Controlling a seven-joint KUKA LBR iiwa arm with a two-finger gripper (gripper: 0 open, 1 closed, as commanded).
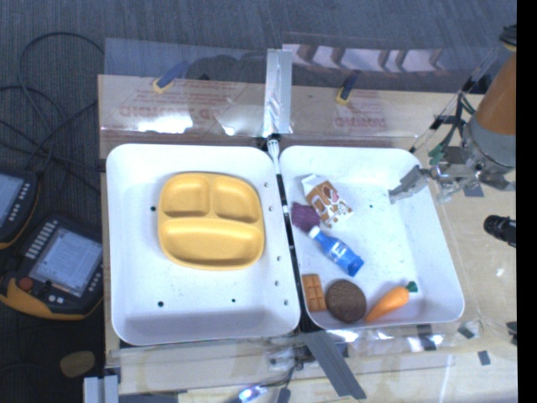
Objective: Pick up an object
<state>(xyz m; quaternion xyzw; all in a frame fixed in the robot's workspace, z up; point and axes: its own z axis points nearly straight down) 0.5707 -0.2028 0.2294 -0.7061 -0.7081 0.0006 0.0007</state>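
The right bin (436, 250) holds several items. A small snack packet (326, 201) lies near the top left, with a purple piece (304, 217) just below it. A blue bottle (337, 253) lies slanted in the middle. Along the front sit a brown waffle square (313, 291), a round dark brown cookie (345, 300) and an orange carrot (388, 303). My gripper (408, 185) hangs over the bin's upper right part, right of the packet and apart from every item. Nothing shows in it.
The left bin (134, 309) bears a yellow divided plate (211, 220). A metal divider (278, 99) stands behind the bins. A teach pendant (54, 263) lies left of the bench, with cables on the floor.
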